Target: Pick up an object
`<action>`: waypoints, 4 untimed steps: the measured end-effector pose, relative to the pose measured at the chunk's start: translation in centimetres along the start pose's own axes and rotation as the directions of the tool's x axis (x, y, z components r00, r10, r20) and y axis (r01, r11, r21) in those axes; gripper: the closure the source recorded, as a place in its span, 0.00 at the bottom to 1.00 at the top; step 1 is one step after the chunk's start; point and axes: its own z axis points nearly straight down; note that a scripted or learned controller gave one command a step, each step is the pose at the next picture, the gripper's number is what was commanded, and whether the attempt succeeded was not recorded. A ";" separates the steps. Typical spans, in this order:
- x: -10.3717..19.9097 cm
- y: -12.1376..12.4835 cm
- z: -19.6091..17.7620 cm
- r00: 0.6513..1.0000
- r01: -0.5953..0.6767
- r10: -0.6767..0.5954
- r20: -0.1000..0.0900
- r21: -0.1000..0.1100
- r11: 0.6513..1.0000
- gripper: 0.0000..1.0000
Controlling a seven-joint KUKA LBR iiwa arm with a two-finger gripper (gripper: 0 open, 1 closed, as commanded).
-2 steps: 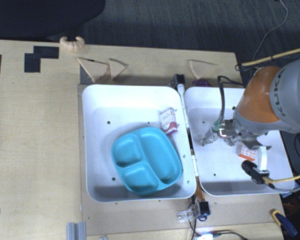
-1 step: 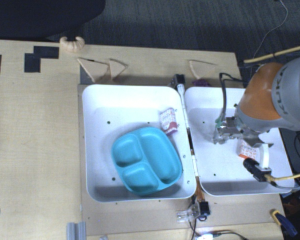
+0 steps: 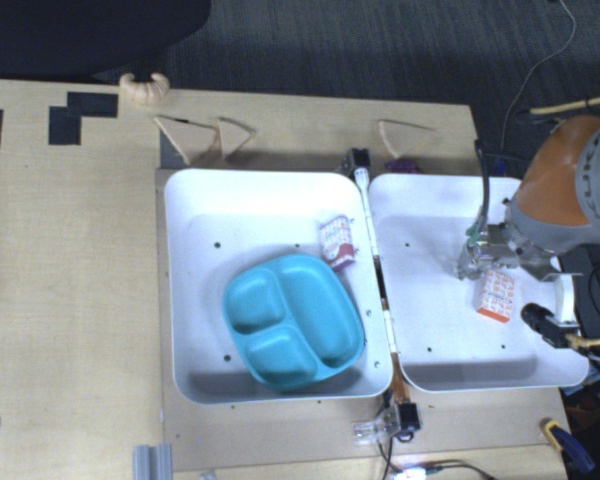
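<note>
gripper (image 3: 477, 260): hovering low in the right bin (image 3: 430, 298), finger state unclear, nothing seen held
small orange-and-white packet (image 3: 496, 296): just below-right of gripper, long axis slanting away

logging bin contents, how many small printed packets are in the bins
2. One packet lies in the left bin, just past the blue divided plate. The other, an orange-and-white packet, lies in the right bin beside the gripper. The arm may hide more.
</note>
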 end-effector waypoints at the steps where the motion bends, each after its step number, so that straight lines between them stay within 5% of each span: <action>1: 0.1 0.0 0.0 1.000 0.001 -0.001 -0.001 0.000 1.000 0.00; 2: -0.1 8.5 -4.4 1.000 0.005 -0.005 0.000 -0.004 1.000 0.00; 3: 4.6 -0.9 0.5 1.000 0.001 -0.001 -0.001 -0.002 1.000 0.00; 4: 7.3 7.6 0.0 1.000 0.004 -0.004 -0.002 -0.002 1.000 0.00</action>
